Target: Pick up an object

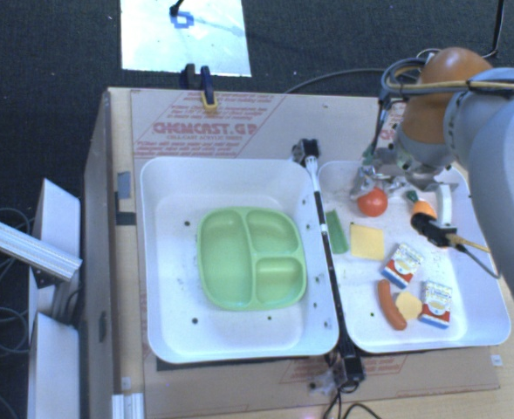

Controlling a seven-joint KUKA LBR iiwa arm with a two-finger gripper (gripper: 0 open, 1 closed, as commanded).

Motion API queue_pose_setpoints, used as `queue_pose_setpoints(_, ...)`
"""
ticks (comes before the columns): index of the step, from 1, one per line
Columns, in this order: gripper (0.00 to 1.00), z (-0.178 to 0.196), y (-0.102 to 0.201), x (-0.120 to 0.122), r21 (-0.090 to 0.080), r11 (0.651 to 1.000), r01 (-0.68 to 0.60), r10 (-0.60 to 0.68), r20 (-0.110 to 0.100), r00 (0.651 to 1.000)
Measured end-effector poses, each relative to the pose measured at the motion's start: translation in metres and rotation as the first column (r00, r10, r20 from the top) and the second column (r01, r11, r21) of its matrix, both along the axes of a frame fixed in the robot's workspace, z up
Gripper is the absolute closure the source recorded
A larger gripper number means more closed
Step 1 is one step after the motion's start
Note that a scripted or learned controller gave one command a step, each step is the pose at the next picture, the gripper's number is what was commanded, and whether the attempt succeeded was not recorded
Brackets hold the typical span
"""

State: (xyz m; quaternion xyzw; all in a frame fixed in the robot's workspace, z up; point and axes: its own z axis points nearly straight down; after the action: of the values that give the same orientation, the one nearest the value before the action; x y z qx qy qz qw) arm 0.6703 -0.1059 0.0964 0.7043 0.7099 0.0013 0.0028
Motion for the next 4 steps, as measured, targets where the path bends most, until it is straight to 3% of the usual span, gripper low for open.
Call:
queue_pose_setpoints(1, 1.0, 0.105, 0.025, -0.012, 0.001, 1.0, 0.002, -0.002, 0.001, 1.0)
queue_pose_setpoints(2, 1.0, 0.126, 0.006, -0.076, 0.001, 1.0, 0.006, -0.006, -0.003, 1.0)
queue_pose_setpoints(3, 1.0, 0.113, 0.004, -0.147, 0.002, 1.0, 0.007, -0.007, -0.005, 1.0)
queue_pose_setpoints(4, 1.0, 0.107, -0.009, -0.061, 0.001, 1.0, 0.004, -0.004, -0.003, 1.0)
